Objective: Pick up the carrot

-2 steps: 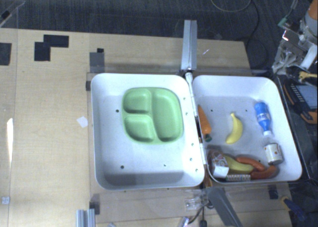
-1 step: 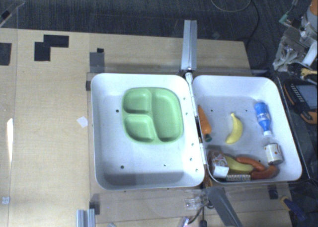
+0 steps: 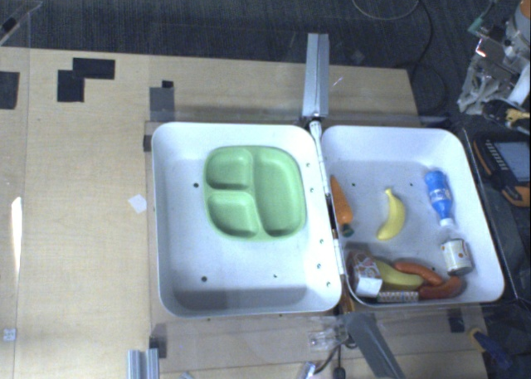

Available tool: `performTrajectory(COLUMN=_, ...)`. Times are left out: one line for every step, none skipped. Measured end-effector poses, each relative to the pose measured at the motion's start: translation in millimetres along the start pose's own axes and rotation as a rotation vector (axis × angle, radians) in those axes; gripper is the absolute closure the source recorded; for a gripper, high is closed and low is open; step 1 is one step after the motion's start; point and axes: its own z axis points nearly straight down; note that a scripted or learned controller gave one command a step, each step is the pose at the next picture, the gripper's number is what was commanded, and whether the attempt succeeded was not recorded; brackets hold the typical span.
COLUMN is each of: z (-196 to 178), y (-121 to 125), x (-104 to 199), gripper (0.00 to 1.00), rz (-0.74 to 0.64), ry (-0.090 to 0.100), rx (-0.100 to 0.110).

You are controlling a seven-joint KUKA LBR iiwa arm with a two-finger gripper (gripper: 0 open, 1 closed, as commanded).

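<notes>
Carrot (image 3: pixel 340 203) lies w/ long axis along right bin's (image 3: pixel 473 170) left wall, touching it, well left of and below gripper (image 3: pixel 489 79) at upper right; claw state can't tell.

One camera looks down at a slant from above, taking in both white bins (image 3: pixel 166 228) side by side.

Pale grey and white robot hardware (image 3: pixel 498 46) with metal brackets, thin cables and a small orange-red accent, at the upper right.
</notes>
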Motion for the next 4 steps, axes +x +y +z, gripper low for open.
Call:
performTrajectory(z=-11.7, y=0.2, x=2.9, gripper=1.0, rz=-0.009, ry=0.001, rx=-0.005)
performTrajectory(z=21.1, y=7.4, x=-10.3, gripper=1.0, rz=-0.033, ry=-0.002, rx=0.013)
performTrajectory(z=8.6, y=8.1, x=-8.0, gripper=1.0, rz=-0.04, ry=-0.002, rx=0.007)
performTrajectory(z=-3.6, y=8.8, x=-6.0, gripper=1.0, rz=-0.047, ry=-0.001, rx=0.002)
